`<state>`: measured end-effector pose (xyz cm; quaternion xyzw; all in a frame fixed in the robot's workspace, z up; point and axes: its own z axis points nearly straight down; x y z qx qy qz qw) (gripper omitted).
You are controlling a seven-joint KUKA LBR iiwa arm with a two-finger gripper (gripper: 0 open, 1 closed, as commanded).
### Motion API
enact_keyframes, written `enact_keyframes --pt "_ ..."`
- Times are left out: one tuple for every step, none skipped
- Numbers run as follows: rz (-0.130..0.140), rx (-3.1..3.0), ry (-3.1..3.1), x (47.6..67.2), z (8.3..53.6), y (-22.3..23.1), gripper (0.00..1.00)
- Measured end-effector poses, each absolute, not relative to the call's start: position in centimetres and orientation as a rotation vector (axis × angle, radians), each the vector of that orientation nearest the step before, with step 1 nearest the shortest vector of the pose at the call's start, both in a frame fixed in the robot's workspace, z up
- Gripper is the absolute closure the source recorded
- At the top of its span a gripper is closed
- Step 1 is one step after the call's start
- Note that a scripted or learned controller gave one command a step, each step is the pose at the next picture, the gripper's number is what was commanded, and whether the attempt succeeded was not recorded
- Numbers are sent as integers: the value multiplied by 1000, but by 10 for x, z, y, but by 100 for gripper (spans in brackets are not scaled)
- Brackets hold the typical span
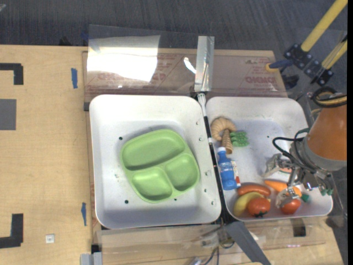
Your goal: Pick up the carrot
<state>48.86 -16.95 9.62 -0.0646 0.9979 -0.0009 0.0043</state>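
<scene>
The carrot (276,185) is lying in the right bin (259,115), near its front right corner. It is orange, short and tapering, and it is resting almost flat, its length running left to right. It is sitting between two red tomatoes (258,205), and part of it is being hidden by the gripper (295,178).

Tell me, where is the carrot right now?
The carrot lies in the right bin, near its front right corner, just under the gripper and between the two tomatoes.
</scene>
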Motion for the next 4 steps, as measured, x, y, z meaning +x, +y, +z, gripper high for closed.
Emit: enact_keyframes --pt "-10 -687 3049 491 90 -176 0" --pt "-7 -834 3011 493 90 -190 0" --pt "-1 -931 2992 492 113 -138 0" --pt "-4 -1081 2941 495 90 -150 0"
